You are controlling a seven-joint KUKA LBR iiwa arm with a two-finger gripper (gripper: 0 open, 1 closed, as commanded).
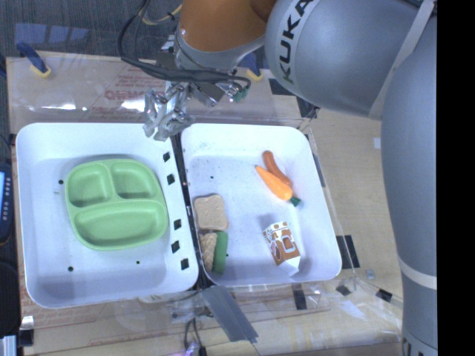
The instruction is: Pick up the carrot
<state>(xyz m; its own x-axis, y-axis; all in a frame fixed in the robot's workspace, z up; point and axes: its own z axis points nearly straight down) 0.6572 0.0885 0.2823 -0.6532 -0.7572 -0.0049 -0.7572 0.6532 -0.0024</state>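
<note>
The carrot [274, 184] is orange with a small green stub at its lower end. It lies slantwise in the right bin [245, 141], toward the back right. My gripper [165, 114] hangs over the back end of the divider between the two bins, well to the left of the carrot and apart from it. Nothing shows in the gripper.
A reddish sausage [274, 162] lies touching the carrot's upper side. The right bin also holds a bread slice [210, 212], a cracker with a green pickle [220, 253] and a printed packet [283, 245]. A green divided plate [115, 202] sits in the left bin [37, 154].
</note>
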